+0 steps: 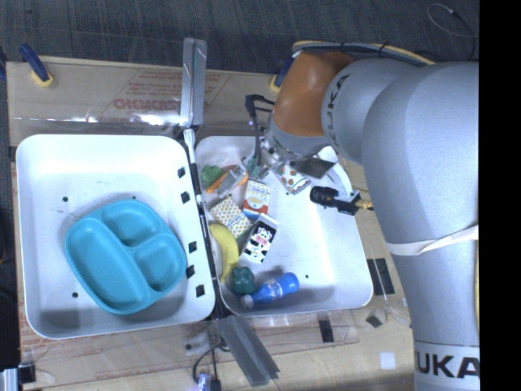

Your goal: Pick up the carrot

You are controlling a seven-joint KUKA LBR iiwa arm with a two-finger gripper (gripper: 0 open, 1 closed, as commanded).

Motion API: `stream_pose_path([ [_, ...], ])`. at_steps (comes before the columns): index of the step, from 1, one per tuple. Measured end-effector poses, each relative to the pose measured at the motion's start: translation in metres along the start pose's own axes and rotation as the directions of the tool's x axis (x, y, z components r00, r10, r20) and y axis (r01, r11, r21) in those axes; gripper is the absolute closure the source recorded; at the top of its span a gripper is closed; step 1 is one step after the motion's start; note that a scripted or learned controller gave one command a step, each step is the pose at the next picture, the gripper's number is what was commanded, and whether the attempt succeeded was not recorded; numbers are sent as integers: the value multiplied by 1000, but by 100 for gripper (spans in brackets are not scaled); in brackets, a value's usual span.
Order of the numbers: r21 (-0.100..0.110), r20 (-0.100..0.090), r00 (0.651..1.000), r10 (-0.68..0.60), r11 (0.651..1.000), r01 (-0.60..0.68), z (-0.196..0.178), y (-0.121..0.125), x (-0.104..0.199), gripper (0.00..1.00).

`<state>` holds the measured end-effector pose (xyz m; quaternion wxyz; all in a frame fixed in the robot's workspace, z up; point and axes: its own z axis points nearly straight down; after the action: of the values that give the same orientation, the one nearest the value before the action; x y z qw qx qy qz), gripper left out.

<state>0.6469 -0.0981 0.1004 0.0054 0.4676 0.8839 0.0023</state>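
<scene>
The carrot [220, 182] looks like a thin orange piece with a green top, lying at the far left corner of the right bin [346, 255], close to the divider. My gripper [260, 166] hangs low over the far part of that bin, just right of the carrot, and the wrist and orange band [305, 96] cover most of it. Nothing is seen held in it.
Beside the carrot lie an orange-white carton [256, 194], a checkered box [230, 214], a cow-print carton [260, 242], a banana [225, 247], a teal ball [242, 279] and a blue bottle [273, 287]. The left bin [49, 177] holds a blue divided plate [126, 255].
</scene>
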Motion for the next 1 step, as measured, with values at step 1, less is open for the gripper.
stream_pose_path([
  [1, 0, 0, 1000, 0, 1000, 0, 0, 0, 0, 0],
])
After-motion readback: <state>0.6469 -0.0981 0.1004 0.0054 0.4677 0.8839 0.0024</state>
